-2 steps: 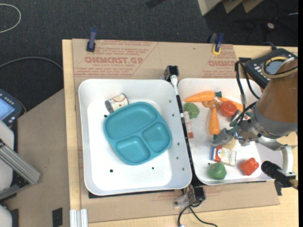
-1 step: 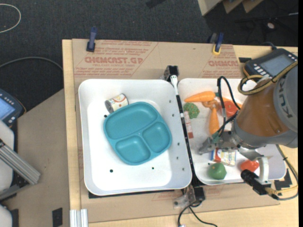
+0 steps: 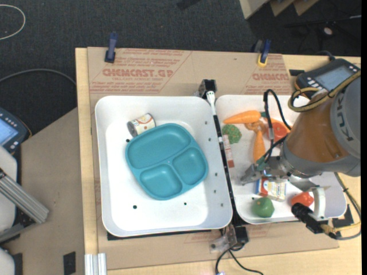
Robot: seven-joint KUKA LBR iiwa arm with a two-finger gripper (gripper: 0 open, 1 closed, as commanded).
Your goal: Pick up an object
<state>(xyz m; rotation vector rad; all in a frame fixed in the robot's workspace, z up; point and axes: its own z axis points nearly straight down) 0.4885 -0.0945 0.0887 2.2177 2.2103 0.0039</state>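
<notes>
My gripper (image 3: 252, 175) is low inside the right bin (image 3: 243, 213), near its left wall, at the end of the grey arm with the orange band (image 3: 312, 133). Just right of it lies a small red, white and blue carton (image 3: 274, 188). A green round fruit (image 3: 264, 207) sits below it at the bin's front. A red piece (image 3: 302, 199) lies further right. Behind the gripper are a broccoli floret (image 3: 231, 133), a carrot (image 3: 243, 118), a second carrot (image 3: 259, 146) and a red-orange piece (image 3: 278, 129).
The left bin (image 3: 109, 153) holds a teal divided plate (image 3: 166, 160) and a small tin (image 3: 141, 124) lying at its back left. A black divider rail (image 3: 221, 148) runs between the bins. Cables (image 3: 272, 105) hang over the right bin's back.
</notes>
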